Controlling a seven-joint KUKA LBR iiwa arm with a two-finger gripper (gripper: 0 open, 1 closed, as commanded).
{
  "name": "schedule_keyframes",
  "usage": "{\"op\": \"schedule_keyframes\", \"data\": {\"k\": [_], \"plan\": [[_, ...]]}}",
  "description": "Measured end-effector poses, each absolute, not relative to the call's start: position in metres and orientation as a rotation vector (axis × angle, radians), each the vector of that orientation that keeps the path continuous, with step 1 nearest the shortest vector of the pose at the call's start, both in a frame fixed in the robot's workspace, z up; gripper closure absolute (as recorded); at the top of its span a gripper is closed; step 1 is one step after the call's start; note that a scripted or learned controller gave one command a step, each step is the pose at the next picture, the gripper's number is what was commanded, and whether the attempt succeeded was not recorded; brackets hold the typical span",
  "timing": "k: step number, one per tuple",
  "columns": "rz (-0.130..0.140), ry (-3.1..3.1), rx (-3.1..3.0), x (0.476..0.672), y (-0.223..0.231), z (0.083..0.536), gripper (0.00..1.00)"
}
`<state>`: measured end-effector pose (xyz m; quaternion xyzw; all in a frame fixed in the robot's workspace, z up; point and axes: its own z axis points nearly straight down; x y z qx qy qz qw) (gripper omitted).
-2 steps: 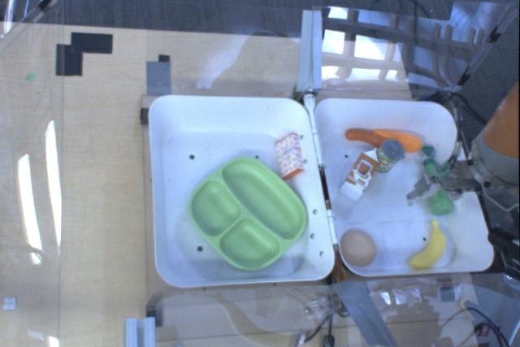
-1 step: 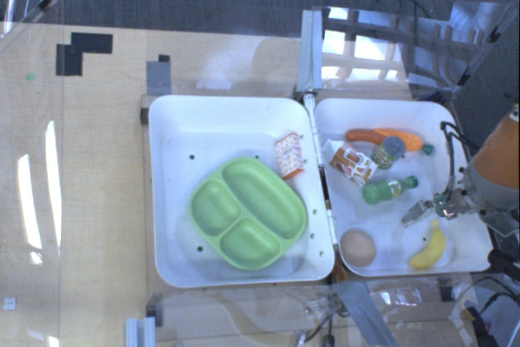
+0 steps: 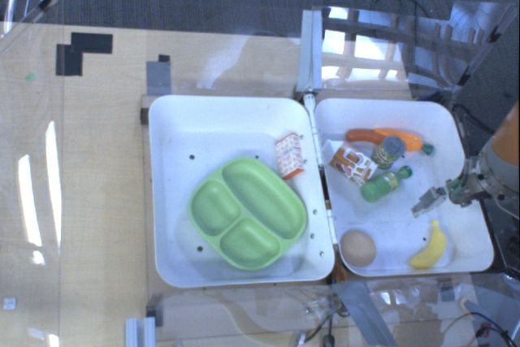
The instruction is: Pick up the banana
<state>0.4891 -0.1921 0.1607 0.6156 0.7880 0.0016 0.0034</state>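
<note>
The yellow banana lies in the right bin, near its front right corner, curved with one end pointing up. My gripper hangs just above and behind the banana at the bin's right side, apart from it. Its fingers look spread, with nothing between them. The arm comes in from the right edge.
The right bin also holds a carrot, a grey can, a green bottle, a red-and-white packet and a brown egg-like ball. In the left bin are a green divided plate and a small snack pack.
</note>
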Motion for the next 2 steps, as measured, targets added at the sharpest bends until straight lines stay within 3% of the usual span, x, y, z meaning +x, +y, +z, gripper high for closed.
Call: {"op": "schedule_keyframes", "data": {"k": [1, 2], "plan": [[0.005, 2.700, 1.589, 0.4899, -0.2059, 0.0899, 0.00], [0.004, 2.921, 1.115, 0.4923, -0.2054, 0.0901, 0.00]]}}
